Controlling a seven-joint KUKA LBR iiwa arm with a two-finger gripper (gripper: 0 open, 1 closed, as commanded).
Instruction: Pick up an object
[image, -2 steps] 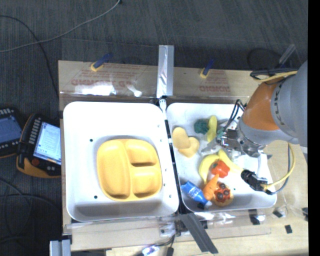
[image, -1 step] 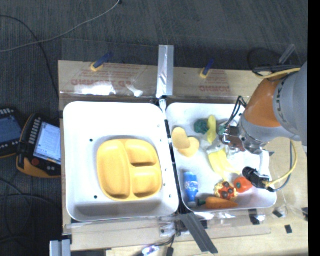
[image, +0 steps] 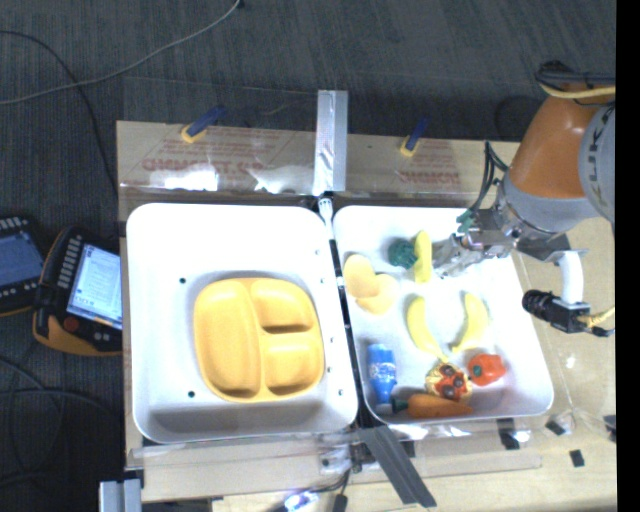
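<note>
We see a tan bench (image: 250, 160), two white bins side by side on it. Right bin (image: 535, 350) sits under and just left of the gripper (image: 462, 250); left bin (image: 160, 300) lies well left of it. A metal strip (image: 331, 140) stands on the bench up-left of the gripper, two blue-yellow clips (image: 201, 123) (image: 411, 139) beside it.

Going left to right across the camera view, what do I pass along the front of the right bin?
Blue can → orange carrot → small pizza toy → red tomato.
</note>
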